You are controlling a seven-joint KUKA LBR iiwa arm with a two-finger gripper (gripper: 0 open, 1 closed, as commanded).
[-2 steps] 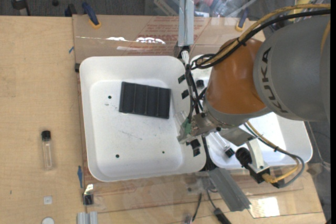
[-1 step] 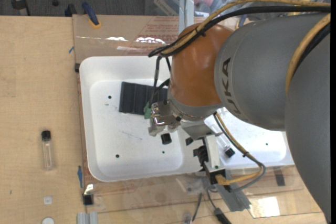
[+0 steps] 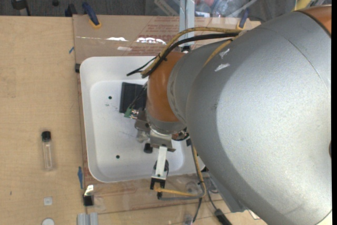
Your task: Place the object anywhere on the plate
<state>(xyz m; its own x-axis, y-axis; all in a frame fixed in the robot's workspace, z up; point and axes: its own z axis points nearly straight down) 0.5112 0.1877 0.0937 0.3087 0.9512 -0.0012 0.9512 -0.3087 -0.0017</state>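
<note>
You cannot tell the hand's [image 3: 158, 163] state, and nothing to grasp is discernible below it in the white bin [image 3: 97, 113].

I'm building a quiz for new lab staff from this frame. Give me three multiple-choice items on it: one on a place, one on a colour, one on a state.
1. Where does the small clear vial lie?
A. on the wooden bench left of the white bin
B. inside the white bin
C. in the clear tub of toys

2. What colour is the band above the arm's wrist?
A. blue
B. orange
C. green

3. How does the vial lie?
A. standing upright on its base
B. on its side, black cap toward the top of the view
C. propped against the bin's wall

Answers:
1 A: it rests on bare wood, apart from the white bin.
2 B: an orange band shows between the grey arm and the wrist.
3 B: its whole length shows flat on the bench, dark cap uppermost.
</note>
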